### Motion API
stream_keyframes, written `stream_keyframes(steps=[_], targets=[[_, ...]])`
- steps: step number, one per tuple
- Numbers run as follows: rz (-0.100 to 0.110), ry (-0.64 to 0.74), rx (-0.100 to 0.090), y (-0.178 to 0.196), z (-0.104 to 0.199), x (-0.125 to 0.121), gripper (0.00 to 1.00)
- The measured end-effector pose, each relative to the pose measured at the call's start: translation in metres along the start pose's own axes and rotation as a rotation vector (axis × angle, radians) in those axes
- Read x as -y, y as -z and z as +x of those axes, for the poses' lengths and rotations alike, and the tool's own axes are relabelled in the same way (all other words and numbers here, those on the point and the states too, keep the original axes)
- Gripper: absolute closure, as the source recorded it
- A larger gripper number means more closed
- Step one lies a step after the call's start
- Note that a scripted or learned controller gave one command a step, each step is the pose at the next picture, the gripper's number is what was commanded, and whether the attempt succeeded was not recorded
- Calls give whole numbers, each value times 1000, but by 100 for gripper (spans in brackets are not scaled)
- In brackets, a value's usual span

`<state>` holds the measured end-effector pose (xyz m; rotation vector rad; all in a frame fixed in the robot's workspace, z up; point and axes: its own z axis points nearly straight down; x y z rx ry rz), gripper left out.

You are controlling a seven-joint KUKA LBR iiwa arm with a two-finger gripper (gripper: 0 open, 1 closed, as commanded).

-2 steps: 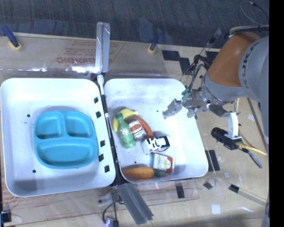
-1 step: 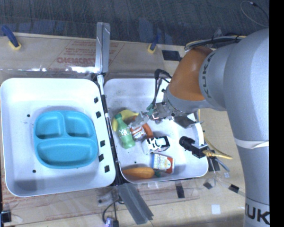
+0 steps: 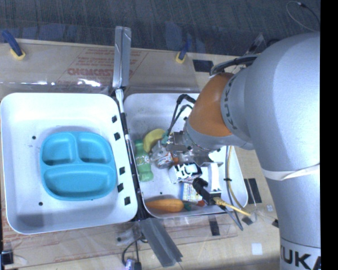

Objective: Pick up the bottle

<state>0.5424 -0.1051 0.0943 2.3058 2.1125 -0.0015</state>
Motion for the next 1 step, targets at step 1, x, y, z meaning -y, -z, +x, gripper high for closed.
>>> stream_keyframes(steps=[1], targets=[[11,83,-11,98,45,69,0]])
